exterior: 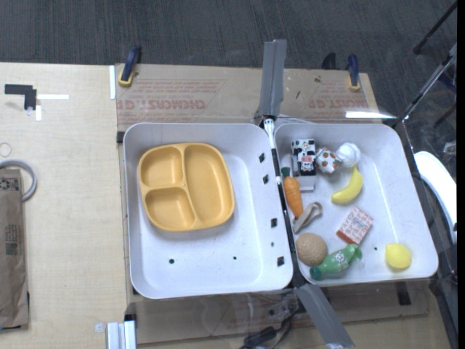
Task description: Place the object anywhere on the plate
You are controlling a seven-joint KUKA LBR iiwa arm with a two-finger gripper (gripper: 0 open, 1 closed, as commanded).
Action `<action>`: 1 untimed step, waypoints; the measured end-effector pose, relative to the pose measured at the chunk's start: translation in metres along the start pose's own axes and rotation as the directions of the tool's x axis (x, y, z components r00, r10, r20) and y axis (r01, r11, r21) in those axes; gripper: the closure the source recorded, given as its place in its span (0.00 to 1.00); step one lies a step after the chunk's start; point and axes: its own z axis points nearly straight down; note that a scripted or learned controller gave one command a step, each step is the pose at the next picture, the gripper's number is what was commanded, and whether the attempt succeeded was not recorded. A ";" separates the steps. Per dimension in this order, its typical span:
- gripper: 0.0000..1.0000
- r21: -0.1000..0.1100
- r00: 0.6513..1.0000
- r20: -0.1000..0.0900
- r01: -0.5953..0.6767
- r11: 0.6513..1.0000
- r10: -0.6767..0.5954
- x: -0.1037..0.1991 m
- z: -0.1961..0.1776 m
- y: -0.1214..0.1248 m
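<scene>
A yellow plate with three compartments lies in the left white bin, towards its back left; nothing rests on it. The right white bin holds several toy foods: an orange carrot along the left wall, a banana, a lemon at the front right, a red-and-white carton, a brown round fruit, a green bottle-shaped item, a black-and-white box, and a red-and-white piece beside a white one.
Between carrot and carton lies a tan loop. A grey bar runs along the seam between the bins. Cardboard with blue clamps backs the bins. On the bench at far left lies a brown paper bag.
</scene>
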 end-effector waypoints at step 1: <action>0.00 0.002 0.967 0.001 -0.256 0.967 0.256 0.024 0.099 -0.019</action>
